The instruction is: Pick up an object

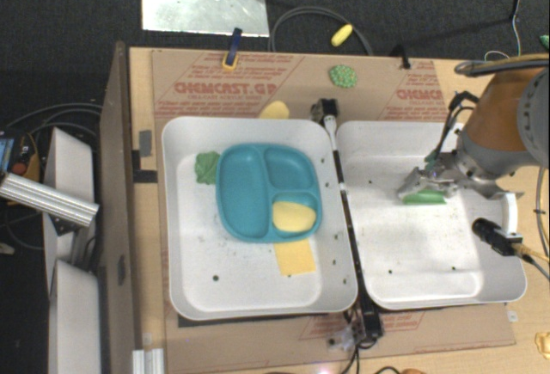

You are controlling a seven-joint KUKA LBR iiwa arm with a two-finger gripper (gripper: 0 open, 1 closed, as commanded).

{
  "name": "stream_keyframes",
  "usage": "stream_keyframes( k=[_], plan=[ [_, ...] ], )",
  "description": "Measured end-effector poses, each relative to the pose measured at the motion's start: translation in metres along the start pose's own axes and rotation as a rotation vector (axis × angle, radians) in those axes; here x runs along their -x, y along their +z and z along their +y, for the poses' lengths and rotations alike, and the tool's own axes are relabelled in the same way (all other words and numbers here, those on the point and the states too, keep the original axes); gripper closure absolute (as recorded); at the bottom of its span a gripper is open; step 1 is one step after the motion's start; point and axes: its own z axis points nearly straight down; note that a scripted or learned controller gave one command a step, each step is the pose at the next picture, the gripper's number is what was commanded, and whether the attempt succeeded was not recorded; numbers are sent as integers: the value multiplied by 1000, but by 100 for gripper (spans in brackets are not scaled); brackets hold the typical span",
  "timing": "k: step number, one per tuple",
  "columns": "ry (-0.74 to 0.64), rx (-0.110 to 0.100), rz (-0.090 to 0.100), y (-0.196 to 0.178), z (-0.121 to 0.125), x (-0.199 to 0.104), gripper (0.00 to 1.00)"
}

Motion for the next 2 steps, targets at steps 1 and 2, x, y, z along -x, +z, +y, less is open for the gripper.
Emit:
stream_keyframes(
  k=[1,2],
  plan=[
    [-7,2,1,10,56,-68,100],
    [-3,5,2,-99,10,-96,100]
  ],
)
